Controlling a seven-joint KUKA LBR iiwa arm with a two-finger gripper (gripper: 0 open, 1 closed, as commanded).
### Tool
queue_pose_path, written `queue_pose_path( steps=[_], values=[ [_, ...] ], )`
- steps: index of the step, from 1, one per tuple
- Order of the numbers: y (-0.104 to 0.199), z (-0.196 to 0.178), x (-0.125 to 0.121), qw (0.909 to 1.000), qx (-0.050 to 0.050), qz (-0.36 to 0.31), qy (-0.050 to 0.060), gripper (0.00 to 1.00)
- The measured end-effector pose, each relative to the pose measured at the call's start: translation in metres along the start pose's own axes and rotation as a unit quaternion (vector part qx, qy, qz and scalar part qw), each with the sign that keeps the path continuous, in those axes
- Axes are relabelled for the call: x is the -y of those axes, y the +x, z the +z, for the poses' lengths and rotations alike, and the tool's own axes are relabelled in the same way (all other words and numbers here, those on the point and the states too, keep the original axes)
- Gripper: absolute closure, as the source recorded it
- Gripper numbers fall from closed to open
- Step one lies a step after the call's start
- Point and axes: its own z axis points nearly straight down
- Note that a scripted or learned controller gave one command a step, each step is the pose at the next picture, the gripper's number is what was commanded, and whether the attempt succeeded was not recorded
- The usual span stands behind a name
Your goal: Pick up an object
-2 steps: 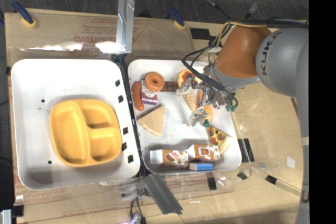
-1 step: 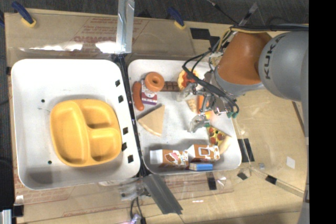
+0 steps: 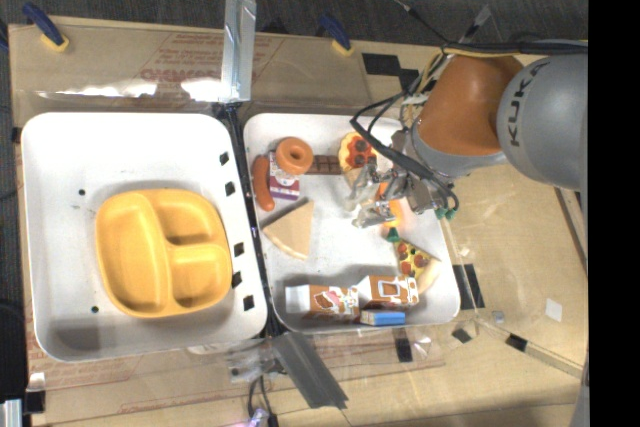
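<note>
My gripper [image 3: 372,205] reaches down into the right bin [image 3: 330,270], at its right middle, just below a small pizza-like toy [image 3: 352,152]. An orange piece [image 3: 396,212] lies right beside the fingers; whether it is gripped I cannot tell. Also in this bin are a doughnut [image 3: 294,155], a red sausage [image 3: 263,181], a tan wedge [image 3: 290,230], a pizza slice [image 3: 414,262] and a brown-and-white bottle [image 3: 352,296] lying along the front wall.
The left bin [image 3: 60,155] holds a yellow divided tray [image 3: 162,250]. A small blue item [image 3: 382,318] lies by the bottle. Cables run from the wrist over the right bin's far edge. Cardboard surrounds both bins.
</note>
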Motion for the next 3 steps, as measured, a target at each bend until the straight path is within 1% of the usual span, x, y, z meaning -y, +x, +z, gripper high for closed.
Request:
queue_pose_path(
  steps=[1,2,3],
  values=[
    [-0.048,-0.079,-0.014,0.9987,-0.002,0.051,-0.002,1.0],
    [-0.047,-0.076,-0.014,0.9987,-0.005,0.051,-0.002,0.0],
    [-0.027,0.016,0.006,1.0,-0.005,0.003,-0.002,0.0]
  ],
)
